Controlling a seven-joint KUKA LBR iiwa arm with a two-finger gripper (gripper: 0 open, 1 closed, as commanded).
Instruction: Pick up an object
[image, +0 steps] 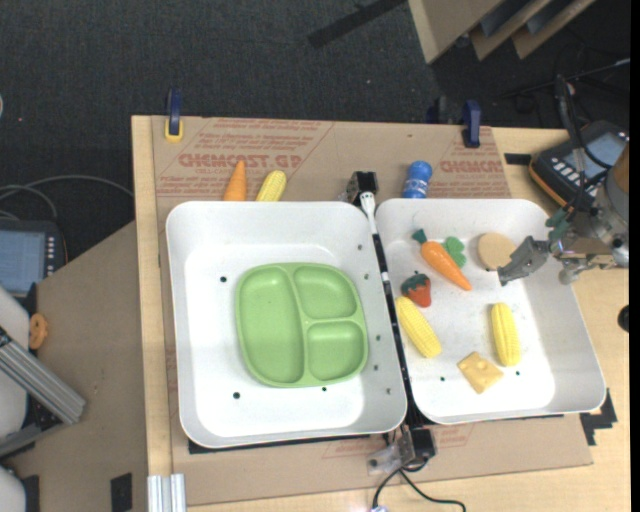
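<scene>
While the pincer (520, 262) hangs — grip unclear, two corn cobs (417, 327), one carrot (443, 264).

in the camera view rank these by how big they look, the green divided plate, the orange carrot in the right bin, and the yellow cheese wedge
1. Green divided plastic plate, by far the largest.
2. Orange toy carrot.
3. Yellow cheese wedge, smallest, though not far behind the carrot.

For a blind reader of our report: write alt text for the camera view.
A robot claw reaches in from the right over the right white bin, beside a tan round piece, with a carrot, two corn cobs, a strawberry and a cheese wedge lying there. The left white bin holds a green divided plate.
</scene>
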